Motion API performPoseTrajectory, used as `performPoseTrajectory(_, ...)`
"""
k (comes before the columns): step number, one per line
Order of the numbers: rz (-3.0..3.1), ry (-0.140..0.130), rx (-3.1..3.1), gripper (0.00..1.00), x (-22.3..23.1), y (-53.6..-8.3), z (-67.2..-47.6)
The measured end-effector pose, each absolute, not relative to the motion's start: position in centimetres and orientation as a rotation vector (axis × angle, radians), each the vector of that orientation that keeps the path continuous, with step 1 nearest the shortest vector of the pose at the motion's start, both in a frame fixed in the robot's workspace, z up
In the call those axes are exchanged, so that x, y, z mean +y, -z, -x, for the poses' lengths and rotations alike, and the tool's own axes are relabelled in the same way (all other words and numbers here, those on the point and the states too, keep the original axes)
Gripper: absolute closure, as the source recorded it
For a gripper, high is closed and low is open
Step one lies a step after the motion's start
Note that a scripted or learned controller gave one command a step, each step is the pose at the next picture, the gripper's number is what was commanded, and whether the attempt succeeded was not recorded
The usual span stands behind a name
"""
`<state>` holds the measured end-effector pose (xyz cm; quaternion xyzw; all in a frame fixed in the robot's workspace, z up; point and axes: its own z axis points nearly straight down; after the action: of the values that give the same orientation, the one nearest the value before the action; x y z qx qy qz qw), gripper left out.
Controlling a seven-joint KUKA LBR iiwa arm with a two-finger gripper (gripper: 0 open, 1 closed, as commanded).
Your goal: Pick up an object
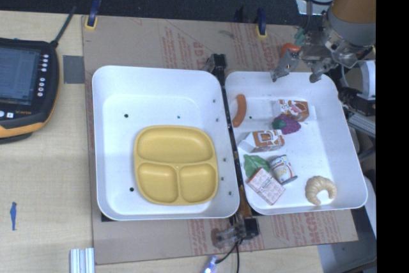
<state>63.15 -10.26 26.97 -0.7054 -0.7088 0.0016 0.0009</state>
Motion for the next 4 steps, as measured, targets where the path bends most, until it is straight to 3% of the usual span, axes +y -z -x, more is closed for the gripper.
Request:
performPoseTrajectory(1, 2.225, 0.008, -2.24, 0.0, -14.1, -11.1, -62.2)
performPoseTrajectory(2, 2.231, 0.017, -2.246, 0.0, -19.5, -10.5, -65.8)
performPoseTrajectory(3, 2.222, 0.02, -2.249, 1.0, -19.3, -11.7, -65.9)
performPoseTrajectory(4, 2.222, 0.018, -2.248, 0.0, -19.3, -11.7, -65.9)
